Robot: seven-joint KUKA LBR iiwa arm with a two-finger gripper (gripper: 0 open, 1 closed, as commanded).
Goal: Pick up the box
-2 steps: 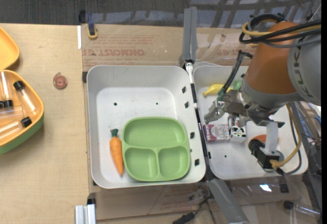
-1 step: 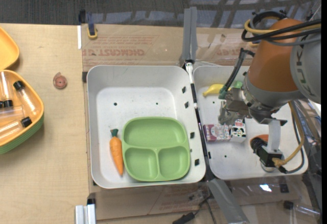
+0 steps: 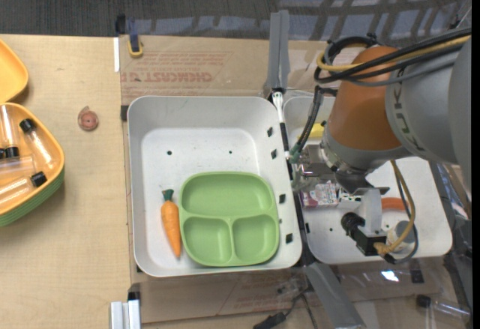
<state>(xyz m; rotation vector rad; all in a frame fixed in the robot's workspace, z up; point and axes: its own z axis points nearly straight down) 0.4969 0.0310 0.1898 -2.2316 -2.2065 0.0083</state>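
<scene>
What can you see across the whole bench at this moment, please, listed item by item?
left bin: 1, white, centre of the view.
right bin: 1, white, beside the left bin, partly under the arm.
divided plate: 1, green, three compartments, in the left bin's near half.
carrot: 1, orange with green top, in the left bin, just left of the plate.
box: 1, small, pink and white, in the right bin near its left wall, under the wrist.
orange piece: 1, in the right bin, partly hidden; cannot tell what.
trays: stacked, yellow and green, far left, holding small tubes.
arm: 1, grey with orange band, over the right bin.
</scene>
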